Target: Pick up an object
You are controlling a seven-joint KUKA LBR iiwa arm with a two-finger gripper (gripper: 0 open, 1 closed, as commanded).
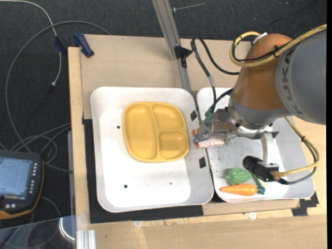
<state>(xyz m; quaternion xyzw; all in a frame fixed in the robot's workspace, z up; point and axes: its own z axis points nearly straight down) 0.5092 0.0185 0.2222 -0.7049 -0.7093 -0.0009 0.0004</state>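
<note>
Gripper (208,137), state unclear, over white bin (296,148) w/ tapered orange carrot (238,190), bumpy green veg (237,176)

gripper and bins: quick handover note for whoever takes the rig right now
Gripper: at the left rim of the right bin, by the gap between the bins. Nothing can be made out in its grasp.
Left bin: a yellow plate lies flat in it.
Right bin: a green toy and a carrot lie close together at the front edge, apart from the gripper.
Done: no pick to be seen; all three things rest in the bins.
Left: choose one thing, probably the green toy or the carrot as they are nearest, grasp it and lift it.
</note>
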